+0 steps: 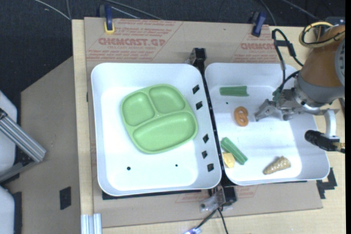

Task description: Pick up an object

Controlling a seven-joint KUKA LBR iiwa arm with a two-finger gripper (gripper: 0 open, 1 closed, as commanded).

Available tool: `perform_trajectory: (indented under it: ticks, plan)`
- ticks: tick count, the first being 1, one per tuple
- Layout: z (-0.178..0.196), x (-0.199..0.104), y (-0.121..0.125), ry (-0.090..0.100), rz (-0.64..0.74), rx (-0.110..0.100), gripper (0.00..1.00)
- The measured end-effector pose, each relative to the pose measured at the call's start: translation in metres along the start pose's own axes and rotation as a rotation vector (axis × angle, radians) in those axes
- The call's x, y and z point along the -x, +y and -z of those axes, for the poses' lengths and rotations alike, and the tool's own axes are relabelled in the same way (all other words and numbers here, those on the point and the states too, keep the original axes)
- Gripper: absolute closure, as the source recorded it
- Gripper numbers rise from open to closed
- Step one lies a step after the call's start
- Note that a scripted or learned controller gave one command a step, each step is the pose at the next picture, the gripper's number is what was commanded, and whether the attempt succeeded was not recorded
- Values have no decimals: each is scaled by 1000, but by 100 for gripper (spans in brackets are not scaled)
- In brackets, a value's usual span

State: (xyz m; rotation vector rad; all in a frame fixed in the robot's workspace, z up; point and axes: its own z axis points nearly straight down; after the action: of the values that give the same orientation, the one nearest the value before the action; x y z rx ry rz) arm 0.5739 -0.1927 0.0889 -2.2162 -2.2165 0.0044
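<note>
My gripper (267,109) hangs over the right bin (307,172), near its middle right. It points left toward an orange round piece (241,115), which lies a short way to its left and apart from it. A green stick (234,91) lies near the bin's far side. A second green stick (234,149) and a yellow piece (228,160) sit together at the near left. A tan cone-shaped piece (277,165) rests near the front edge. Nothing is seen held.
The left bin (109,167) holds a green divided plate (158,118). A black divider with clips (204,112) runs between the bins. The arm's orange band (323,66) and cables (285,52) hang over the right bin's far right corner.
</note>
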Motion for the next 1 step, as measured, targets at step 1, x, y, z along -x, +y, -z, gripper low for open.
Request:
perform_trajectory:
  ticks: [1]
  plan:
    - [16,1,2,-2,0,8,100]
